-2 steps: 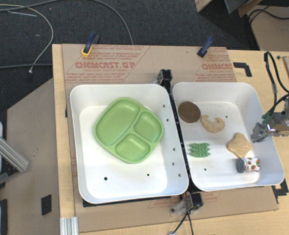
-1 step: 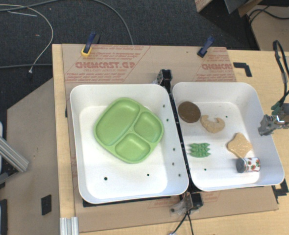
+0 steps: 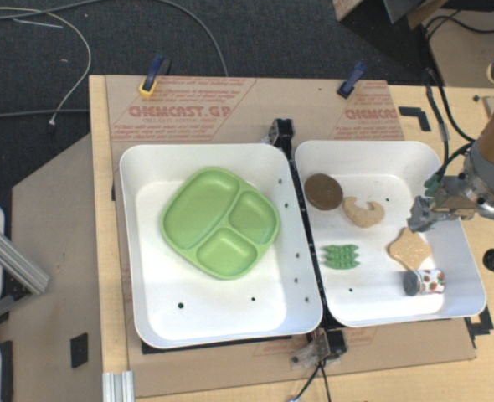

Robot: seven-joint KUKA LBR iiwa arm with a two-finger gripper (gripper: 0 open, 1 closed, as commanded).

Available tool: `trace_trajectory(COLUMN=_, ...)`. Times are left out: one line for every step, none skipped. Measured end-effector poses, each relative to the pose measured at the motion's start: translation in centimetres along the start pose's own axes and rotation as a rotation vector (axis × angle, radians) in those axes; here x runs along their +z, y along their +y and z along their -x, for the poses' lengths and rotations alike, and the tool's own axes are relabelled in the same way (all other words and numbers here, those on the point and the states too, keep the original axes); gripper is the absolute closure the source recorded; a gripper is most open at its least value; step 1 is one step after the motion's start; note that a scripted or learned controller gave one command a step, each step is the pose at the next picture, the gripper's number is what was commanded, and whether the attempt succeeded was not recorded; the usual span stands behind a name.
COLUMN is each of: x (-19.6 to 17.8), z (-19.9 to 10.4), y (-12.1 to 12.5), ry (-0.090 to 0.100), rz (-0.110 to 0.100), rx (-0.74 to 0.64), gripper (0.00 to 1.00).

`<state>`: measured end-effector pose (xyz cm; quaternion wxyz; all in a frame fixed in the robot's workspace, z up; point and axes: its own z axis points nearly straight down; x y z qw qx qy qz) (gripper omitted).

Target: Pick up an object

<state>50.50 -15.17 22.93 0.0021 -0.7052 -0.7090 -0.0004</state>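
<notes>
Setting: dark carpet with loose cables is seen behind a cardboard-covered bench (image 3: 230,107) held by blue clamps.
Left bin (image 3: 146,308): shallow, white and glossy; a light green plastic tray (image 3: 220,222) with three moulded compartments is laid in it at a slant.
Right bin (image 3: 356,306): five small things are spread apart on its floor: a round brown disc (image 3: 323,191), a curved tan piece (image 3: 363,213), a bumpy green piece (image 3: 341,256), a flat tan wedge (image 3: 409,249) and a small grey and white toy with red spots (image 3: 423,281).
Gripper (image 3: 422,216): poised at the right bin's right side, just above the flat tan wedge; how wide it stands cannot be told.
Progress: nothing is seen lifted; choosing, grasping and raising are judged still to be done.
</notes>
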Motion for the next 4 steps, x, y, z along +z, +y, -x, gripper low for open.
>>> trace_trajectory(x=0.0, z=-5.0, y=-0.4, ry=0.0, rz=0.0, rx=0.003, gripper=1.0)
trace_trajectory(x=-0.9, z=-10.3, y=0.2, ry=-0.002, rz=0.004, rx=0.001, gripper=1.0)
trace_trajectory(x=0.4, z=-15.8, y=0.9, ry=-0.001, rz=-0.001, rx=0.0, gripper=1.0)
trace_trajectory(x=0.4, z=-22.0, y=2.3, ry=-0.002, rz=0.003, rx=-0.002, gripper=1.0)
